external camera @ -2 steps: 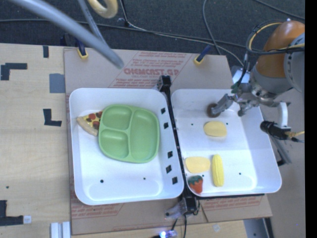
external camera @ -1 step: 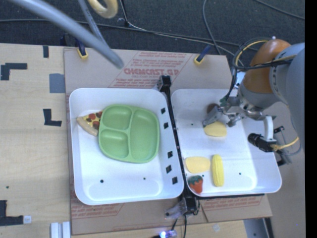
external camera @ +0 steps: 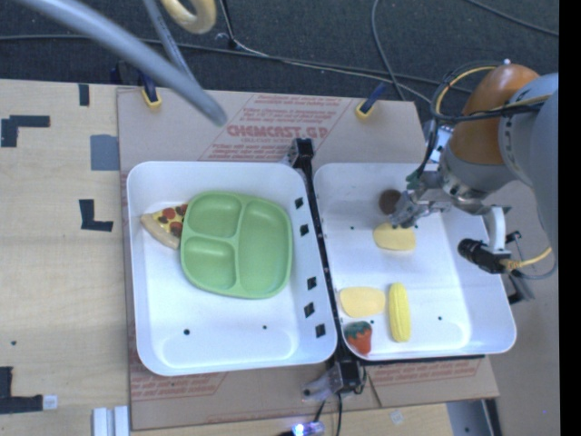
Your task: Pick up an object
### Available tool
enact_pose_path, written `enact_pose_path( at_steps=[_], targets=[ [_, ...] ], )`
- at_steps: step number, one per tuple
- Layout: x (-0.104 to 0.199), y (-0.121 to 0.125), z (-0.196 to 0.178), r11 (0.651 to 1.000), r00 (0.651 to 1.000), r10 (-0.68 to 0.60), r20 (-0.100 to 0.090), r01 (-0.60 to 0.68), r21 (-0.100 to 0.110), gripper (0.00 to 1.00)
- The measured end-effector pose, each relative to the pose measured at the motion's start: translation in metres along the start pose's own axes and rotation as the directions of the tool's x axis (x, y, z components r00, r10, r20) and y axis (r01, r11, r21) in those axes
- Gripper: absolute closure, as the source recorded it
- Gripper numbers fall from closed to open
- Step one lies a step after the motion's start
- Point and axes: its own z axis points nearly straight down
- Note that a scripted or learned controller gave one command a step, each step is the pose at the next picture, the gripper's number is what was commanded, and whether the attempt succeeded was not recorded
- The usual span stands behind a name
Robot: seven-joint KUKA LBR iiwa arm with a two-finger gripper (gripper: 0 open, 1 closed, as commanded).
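My gripper [external camera: 405, 214] hangs low over the right bin [external camera: 454, 271], its tip just above a pale yellow rounded piece [external camera: 395, 238]. A small dark brown object [external camera: 389, 201] lies right beside the gripper on its left. Nearer the front of that bin lie a yellow flat piece [external camera: 361, 301], a corn cob [external camera: 398, 312] and a strawberry [external camera: 360, 336]. Nothing shows between the fingers from this angle.
The left bin [external camera: 154, 316] holds a green divided plate [external camera: 237, 244] with a pizza slice [external camera: 164, 224] tucked under its left edge. A black divider [external camera: 313, 271] runs between the bins. Cables trail behind the bench and beside the arm.
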Motion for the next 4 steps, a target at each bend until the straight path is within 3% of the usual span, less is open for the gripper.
enact_pose_path(
  at_steps=[2,4],
  targets=[
    [-0.004,0.011,-0.107,1.000,1.000,0.002,0.001,-0.002,-0.006,1.00],
    [0.100,-0.017,-0.099,1.000,1.000,-0.002,-0.002,0.002,0.001,1.00]
  ],
)
